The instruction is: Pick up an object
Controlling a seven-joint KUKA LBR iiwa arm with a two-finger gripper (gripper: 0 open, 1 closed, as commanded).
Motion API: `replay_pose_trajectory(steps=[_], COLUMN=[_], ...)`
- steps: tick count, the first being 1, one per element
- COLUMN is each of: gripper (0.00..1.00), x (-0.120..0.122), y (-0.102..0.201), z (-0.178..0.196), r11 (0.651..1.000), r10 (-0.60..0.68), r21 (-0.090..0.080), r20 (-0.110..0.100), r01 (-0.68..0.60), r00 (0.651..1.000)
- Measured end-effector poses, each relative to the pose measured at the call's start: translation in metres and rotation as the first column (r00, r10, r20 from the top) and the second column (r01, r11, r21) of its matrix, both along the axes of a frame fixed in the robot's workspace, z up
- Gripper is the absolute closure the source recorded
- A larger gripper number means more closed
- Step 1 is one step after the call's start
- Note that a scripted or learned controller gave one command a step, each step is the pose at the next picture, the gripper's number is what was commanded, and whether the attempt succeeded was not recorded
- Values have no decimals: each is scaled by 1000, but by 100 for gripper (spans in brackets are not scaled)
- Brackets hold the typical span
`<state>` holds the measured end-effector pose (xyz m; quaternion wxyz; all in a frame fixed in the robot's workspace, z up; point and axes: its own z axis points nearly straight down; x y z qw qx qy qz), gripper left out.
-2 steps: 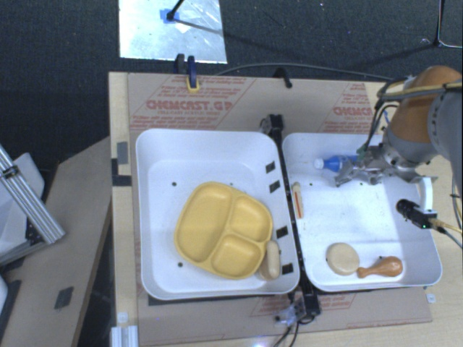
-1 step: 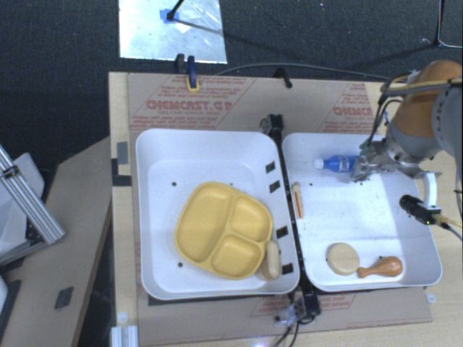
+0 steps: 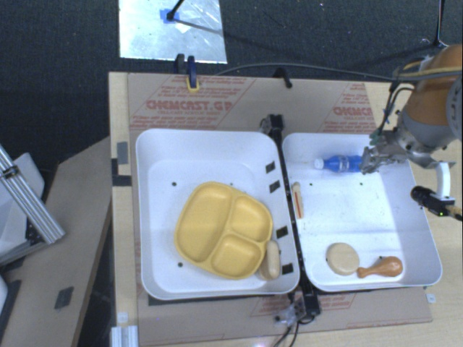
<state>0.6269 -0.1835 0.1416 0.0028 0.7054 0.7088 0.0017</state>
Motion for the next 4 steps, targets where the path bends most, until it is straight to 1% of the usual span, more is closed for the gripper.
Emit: replay_pose_trajectory(steps=[1,2,3,4], gripper=[100,100,100,100], x=[-8,-7,-1,-2], y=[3,2,58,114], z=[54,95,102,90], r11=[1000,1000,1000,1000], r10=[0,1,5,5], r21=[0,0,3,3], r20=[0,0,-3,-5], r01=[0,-1,-5,-5], r00=[1000,1000,1000,1000])
